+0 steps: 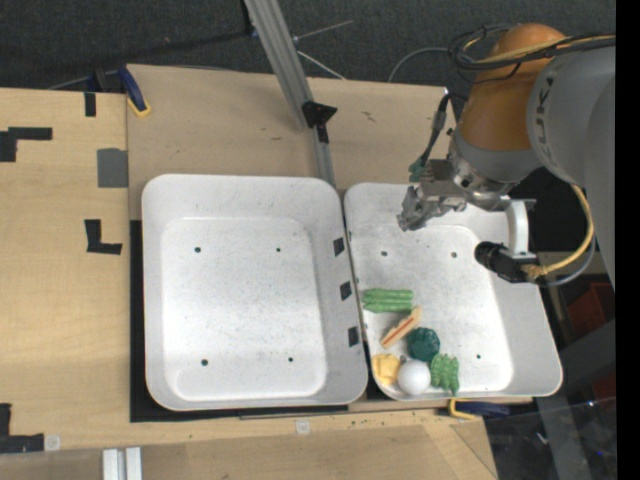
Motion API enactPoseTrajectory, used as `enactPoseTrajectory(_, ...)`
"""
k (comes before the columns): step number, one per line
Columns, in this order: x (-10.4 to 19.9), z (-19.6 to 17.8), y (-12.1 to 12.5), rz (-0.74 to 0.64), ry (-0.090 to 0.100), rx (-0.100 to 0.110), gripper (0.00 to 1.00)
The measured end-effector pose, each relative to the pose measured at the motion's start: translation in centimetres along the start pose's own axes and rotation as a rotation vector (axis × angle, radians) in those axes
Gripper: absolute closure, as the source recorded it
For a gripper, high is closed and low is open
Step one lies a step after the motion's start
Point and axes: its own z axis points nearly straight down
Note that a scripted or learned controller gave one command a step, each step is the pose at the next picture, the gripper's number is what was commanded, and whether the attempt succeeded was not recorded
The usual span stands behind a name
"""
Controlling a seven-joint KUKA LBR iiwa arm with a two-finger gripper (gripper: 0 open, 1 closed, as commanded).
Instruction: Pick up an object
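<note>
Six small objects sit bunched at the lower left of the right bin (pixel 520 363), and I have to take one of them. From my seat the gripper (pixel 413 215) hangs over the upper left part of that bin, well apart from the pile, with nothing between its tips; whether the jaws are spread or closed I cannot tell, they are too small and dark here.

The cluster lies down-frame from the gripper, almost straight below it. Nearest is the green pod (pixel 387 299), its long axis running left to right. Just under it the orange carrot stick (pixel 401 327) lies on a diagonal, rising toward the right. Below come the dark green ball (pixel 423 344), the yellow piece (pixel 385 369), the white ball (pixel 414 376) and the green leafy piece (pixel 445 372), packed close against the bin's lower rim.

I judge the pod the easiest target. The left bin (pixel 160 268) is not my concern.
</note>
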Motion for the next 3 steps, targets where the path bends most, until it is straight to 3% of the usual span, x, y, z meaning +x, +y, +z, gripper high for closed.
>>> enactPoseTrajectory(2, 10.4, 1.2, -3.5, -0.001, 0.0, 0.002, 1.0)
enactPoseTrajectory(3, 15.9, -0.5, -5.2, -0.003, 0.001, -0.001, 1.0)
